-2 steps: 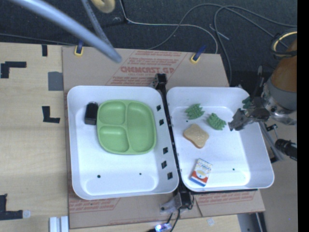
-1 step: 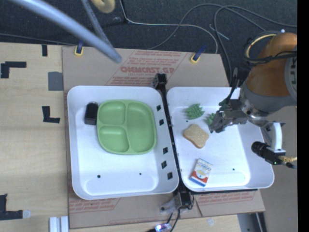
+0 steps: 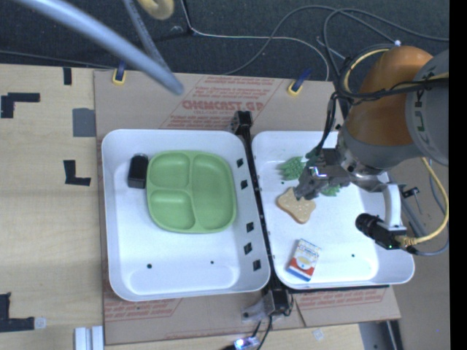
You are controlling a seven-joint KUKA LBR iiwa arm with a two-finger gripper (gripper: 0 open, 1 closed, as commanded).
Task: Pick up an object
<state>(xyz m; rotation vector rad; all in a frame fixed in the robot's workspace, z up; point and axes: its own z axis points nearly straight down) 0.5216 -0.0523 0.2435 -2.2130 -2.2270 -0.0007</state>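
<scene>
A tan, toast-shaped piece [image 3: 297, 207] lies flat in the right bin [image 3: 350, 268], near its left wall and a little above the middle. The gripper [image 3: 310, 186] is low over the piece's upper edge, right at it, but whether it touches is unclear, and its dark parts blur together so that how wide it stands cannot be told. Just above and to the right of the piece, partly under the gripper, sits a green leafy toy [image 3: 293, 168]. Nearer the front of the same bin lies a small red, white and blue carton [image 3: 304, 259], well apart from the tan piece. The grey arm [image 3: 398, 122] with its orange band comes in from the right over this bin.

In the left bin [image 3: 175, 277], a green divided plate [image 3: 192, 191] rests flat, and a small black block [image 3: 138, 171] lies just beside its left rim. Both bins sit on a cardboard sheet [image 3: 219, 100] on the wooden surface [image 3: 44, 217].
</scene>
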